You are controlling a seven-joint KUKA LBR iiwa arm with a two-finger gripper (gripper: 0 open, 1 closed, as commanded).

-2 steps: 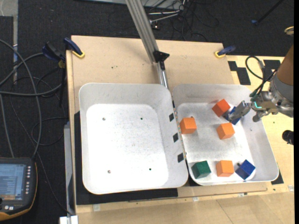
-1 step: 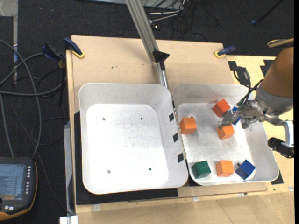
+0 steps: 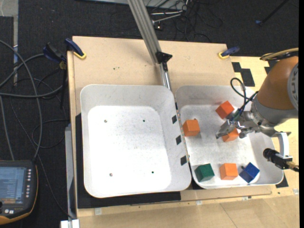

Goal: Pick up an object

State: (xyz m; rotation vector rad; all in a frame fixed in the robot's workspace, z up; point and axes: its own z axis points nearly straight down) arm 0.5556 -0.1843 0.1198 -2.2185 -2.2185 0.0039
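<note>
My gripper (image 3: 229,129) is low inside the right bin (image 3: 209,93), reaching in from the right. A small orange block (image 3: 232,137) lies directly at its tip, partly covered by it. A second orange block (image 3: 225,109) sits just behind the gripper. A third orange block (image 3: 191,127) rests near the bin's left wall. Along the front wall stand a green block (image 3: 204,172), another orange block (image 3: 228,171) and a blue block (image 3: 249,172).
The left bin (image 3: 90,127) adjoins the right bin on the wooden bench. A slanted metal rod (image 3: 147,27) comes down to the gap between the bins at the back. Cables hang by the wrist.
</note>
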